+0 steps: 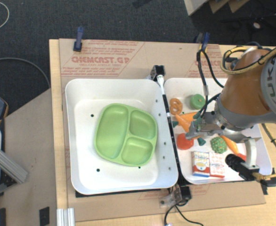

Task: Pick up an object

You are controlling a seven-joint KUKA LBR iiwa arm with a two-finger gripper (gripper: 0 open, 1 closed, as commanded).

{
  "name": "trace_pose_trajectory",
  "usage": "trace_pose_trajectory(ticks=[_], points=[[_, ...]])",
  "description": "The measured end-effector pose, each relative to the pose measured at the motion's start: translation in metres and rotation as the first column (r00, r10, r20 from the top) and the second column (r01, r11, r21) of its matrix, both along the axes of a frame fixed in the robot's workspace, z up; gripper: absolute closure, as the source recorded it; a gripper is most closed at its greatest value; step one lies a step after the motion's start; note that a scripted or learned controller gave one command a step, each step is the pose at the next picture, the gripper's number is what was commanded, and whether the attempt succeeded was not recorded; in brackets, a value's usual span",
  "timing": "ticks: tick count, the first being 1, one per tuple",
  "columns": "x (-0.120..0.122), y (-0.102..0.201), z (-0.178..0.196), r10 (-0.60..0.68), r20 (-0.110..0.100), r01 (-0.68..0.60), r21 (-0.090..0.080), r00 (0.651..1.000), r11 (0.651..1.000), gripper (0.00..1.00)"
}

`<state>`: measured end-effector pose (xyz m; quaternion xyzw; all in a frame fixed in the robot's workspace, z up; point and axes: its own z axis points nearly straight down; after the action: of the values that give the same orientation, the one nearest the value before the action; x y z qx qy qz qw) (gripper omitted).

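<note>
Left bin open around a green tray at its centre, with bare white floor along every wall. Right bin crowded: pretzel, green cup, broccoli, carrot, small box lying near together. Arm hanging over its middle and right side.

The divided plastic plate was pale green, lying in a white left bin. In the white right bin lay an orange pretzel-shaped toy, a green round toy, a dark green broccoli toy, and a white carton with red and yellow print.
</note>
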<state>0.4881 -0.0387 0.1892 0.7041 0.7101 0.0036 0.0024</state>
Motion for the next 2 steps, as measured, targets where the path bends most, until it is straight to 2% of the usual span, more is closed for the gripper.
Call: trace_pose_trajectory(ticks=[1, 2], points=[[-0.008, 0.087, 0.042, 0.002, -0.003, -0.002, 0.002, 1.0, 1.0, 1.0], [0.008, 0.128, 0.146, -0.001, 0.005, 0.001, 0.002, 1.0, 1.0, 1.0]])
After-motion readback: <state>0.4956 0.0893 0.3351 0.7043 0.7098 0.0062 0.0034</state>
